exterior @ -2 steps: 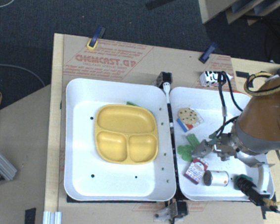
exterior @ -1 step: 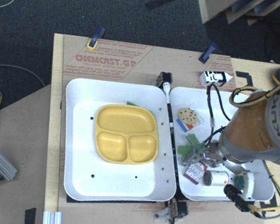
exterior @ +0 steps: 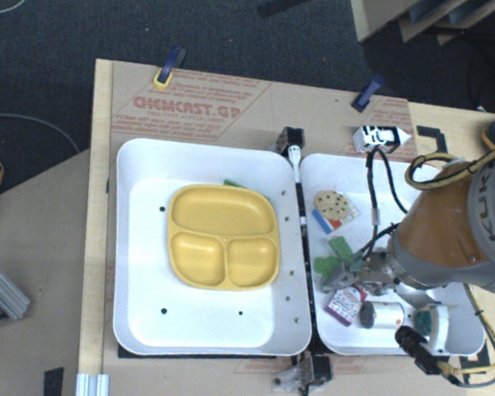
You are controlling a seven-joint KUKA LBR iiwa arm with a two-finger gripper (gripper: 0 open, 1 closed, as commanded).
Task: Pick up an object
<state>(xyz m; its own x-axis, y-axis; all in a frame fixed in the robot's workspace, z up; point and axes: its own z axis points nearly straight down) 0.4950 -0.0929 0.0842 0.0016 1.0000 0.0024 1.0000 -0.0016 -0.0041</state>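
Note:
The right bin (exterior: pixel 321 167) holds several small objects. A beige speckled piece (exterior: pixel 336 204) lies by a blue and red item (exterior: pixel 323 219). Below them are a green block (exterior: pixel 342 247) and a darker green piece (exterior: pixel 325 265). Near the front are a maroon packet (exterior: pixel 341 308), a white cylinder (exterior: pixel 384 317) and a green-capped item (exterior: pixel 424 322). My gripper (exterior: pixel 357 281) is low in this bin, just above the maroon packet and right of the green pieces. The arm's wrist and its cables hide what lies directly beneath it.
The left bin (exterior: pixel 130 224) holds a yellow divided plate (exterior: pixel 223 235), with a green sliver (exterior: pixel 234 183) showing behind it. The ridge between the bins (exterior: pixel 301 233) runs close to my gripper's left. Cables (exterior: pixel 375 197) loop over the right bin's back half.

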